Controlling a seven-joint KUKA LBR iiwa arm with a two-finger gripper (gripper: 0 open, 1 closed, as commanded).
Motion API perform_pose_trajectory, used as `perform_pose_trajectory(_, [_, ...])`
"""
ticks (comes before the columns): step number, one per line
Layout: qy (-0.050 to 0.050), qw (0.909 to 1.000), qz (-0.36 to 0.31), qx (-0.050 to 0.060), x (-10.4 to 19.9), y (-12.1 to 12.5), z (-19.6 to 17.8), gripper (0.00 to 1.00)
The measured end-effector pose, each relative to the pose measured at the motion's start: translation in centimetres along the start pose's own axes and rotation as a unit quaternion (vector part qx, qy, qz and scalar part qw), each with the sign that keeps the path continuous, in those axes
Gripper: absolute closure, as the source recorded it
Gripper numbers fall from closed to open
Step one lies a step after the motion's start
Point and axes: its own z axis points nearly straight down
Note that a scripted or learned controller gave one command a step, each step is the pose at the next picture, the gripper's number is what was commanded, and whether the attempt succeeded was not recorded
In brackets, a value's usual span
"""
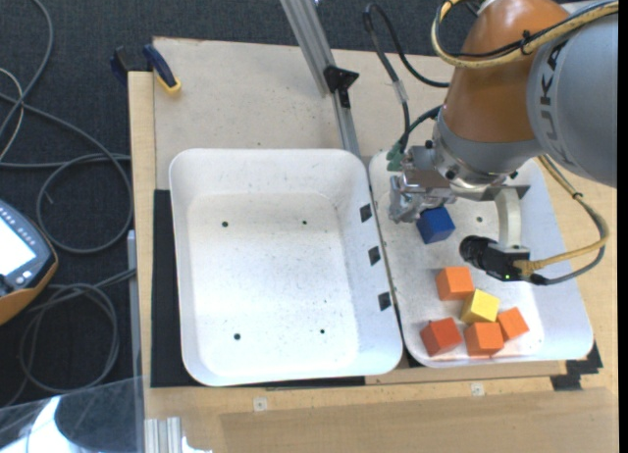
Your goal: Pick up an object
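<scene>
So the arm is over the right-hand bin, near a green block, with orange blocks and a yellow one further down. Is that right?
Not quite: the block by the gripper is blue, not green, as the camera view shows. The rest holds: the arm is over the right-hand bin, with orange blocks and a yellow one further down.

- Arm (pixel 579 78): dark capital letters run down its grey casing at the right edge of the view. A "U" and a "K" can be made out, and the rest is cut off by the frame.
- Device (pixel 18 255) at the left edge: its pale screen carries marks too small to read.
- No text, number or label can be read on the bins, the blocks or the bench.
</scene>
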Motion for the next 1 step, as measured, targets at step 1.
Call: perform_pose_trajectory(1, [0.0,1.0,0.001,0.002,5.18,-0.77,0.61,1.0])
